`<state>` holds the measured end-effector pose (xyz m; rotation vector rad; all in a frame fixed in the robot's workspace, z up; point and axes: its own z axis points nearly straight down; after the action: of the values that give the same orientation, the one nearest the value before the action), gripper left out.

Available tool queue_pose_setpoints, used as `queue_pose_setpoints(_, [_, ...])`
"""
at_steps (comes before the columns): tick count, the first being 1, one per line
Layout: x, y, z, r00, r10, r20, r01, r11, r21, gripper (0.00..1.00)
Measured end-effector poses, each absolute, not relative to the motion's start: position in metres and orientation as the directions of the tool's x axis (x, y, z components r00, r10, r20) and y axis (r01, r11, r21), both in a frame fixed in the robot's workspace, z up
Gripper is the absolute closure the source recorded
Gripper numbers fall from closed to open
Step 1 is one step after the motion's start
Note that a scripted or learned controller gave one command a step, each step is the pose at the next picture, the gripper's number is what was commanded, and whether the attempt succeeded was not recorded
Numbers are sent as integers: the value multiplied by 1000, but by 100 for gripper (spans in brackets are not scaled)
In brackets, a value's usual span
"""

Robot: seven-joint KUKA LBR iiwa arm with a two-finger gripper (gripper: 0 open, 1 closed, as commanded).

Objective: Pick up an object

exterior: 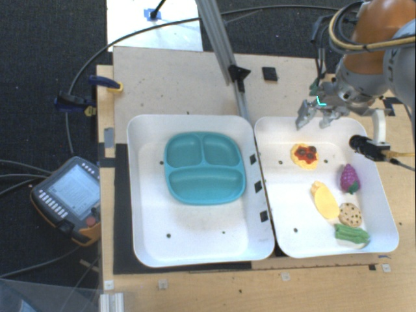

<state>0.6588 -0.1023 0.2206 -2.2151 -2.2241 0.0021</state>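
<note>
single fixed camera mounted above the bench (195,77), angled downward at a slant, set far enough back to take in both white bins (149,239) and the gripper (316,117) at upper right.

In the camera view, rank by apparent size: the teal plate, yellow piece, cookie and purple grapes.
1. teal plate, by far the largest.
2. yellow piece.
3. purple grapes and cookie look about alike, so I won't rank them.

Grey arm (390,64) w/ rounded orange band, black cables looped round it; grey metal gripper (320,117), small teal light.
</note>
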Motion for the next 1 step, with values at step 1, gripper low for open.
queue_pose_setpoints(1, [660,-102,223,-5,1000,0,1000,5,2,0])
